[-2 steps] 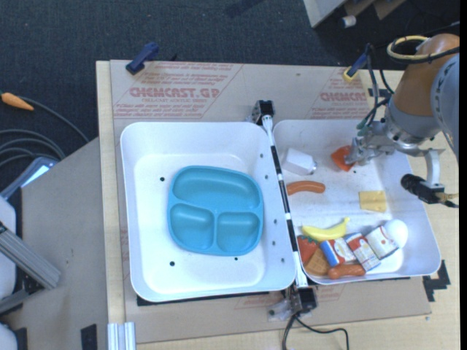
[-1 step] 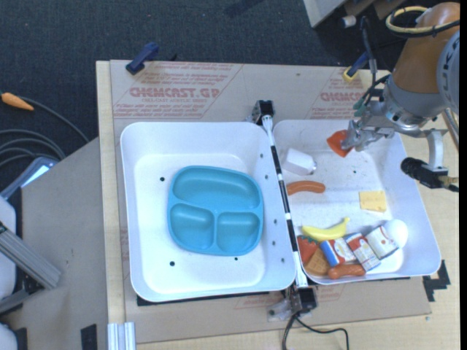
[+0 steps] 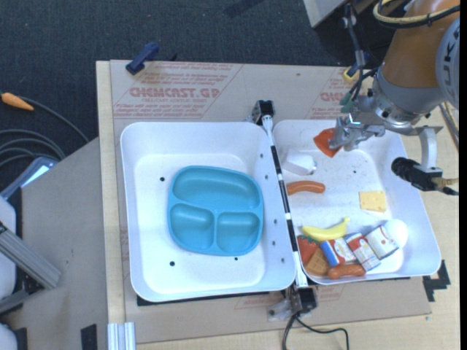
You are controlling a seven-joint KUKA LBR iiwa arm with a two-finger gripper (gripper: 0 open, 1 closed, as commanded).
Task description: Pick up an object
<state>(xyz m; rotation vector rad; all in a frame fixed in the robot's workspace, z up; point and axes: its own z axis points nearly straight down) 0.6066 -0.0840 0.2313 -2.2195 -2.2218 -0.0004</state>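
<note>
Banana (image 3: 326, 230) low, orange piece (image 3: 325, 141) at gripper (image 3: 343, 140)

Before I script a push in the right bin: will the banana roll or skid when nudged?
The banana is curved, so it would likely pivot or rock rather than roll straight. It looks like smooth toy plastic, probably light, so it may skid on the white bin. Its lower side seems to touch the piled items, which could block a push that way.
</note>
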